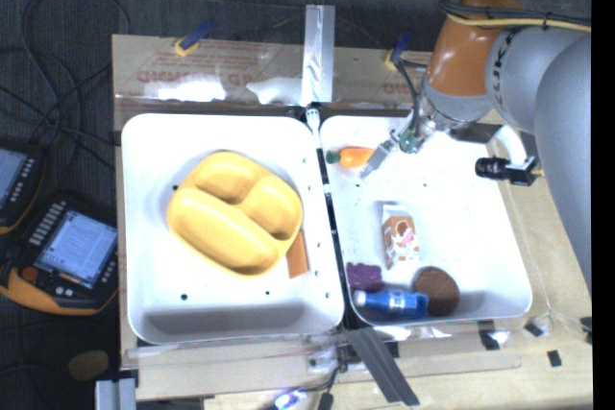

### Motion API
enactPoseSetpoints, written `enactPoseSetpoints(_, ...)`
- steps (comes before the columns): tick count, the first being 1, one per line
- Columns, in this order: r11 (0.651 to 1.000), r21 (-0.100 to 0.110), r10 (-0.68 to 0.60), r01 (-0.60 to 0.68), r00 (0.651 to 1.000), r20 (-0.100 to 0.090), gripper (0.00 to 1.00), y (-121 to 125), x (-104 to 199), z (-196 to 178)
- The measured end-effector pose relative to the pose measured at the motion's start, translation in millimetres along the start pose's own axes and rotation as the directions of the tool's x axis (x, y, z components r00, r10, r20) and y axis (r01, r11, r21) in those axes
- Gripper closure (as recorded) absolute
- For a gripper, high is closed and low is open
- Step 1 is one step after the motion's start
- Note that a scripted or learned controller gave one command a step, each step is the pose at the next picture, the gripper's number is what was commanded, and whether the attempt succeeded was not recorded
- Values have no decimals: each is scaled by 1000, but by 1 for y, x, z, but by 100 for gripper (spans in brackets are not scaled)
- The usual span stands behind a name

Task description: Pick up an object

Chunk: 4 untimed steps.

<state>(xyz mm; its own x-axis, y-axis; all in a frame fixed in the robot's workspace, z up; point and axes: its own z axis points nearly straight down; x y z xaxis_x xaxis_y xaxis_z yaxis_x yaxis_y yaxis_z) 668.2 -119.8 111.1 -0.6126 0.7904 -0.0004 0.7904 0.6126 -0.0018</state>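
Reaching into the right bin [514, 235] from its far side, the end effector [377, 156] is seen low over the bin floor, just beside a small orange object [354, 156] near the divider between the two bins. Whether that object is gripped cannot be told; the fingertips are too small and blurred, so the width of the opening cannot be judged either. Nothing is seen lifted clear of the bin. Toward the near side of the right bin, a printed packet [401, 238], a purple piece [364, 277], a blue bottle [392, 303] and a brown round object [436, 283] are left untouched. The pick is judged as approached but not yet completed: grasp and lift are still to be done.
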Motion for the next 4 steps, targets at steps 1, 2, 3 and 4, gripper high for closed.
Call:
enactPoseSetpoints(1,1000,-5,1,-1,1000,-3,100,1,0,-9)
enactPoseSetpoints(2,989,-1,-148,148,989,1,100,-29,-1,-21)
enactPoseSetpoints(3,989,-2,-148,148,989,0,0,-29,-1,-21)
enactPoseSetpoints(4,996,-15,84,-84,996,8,0,-83,60,21)
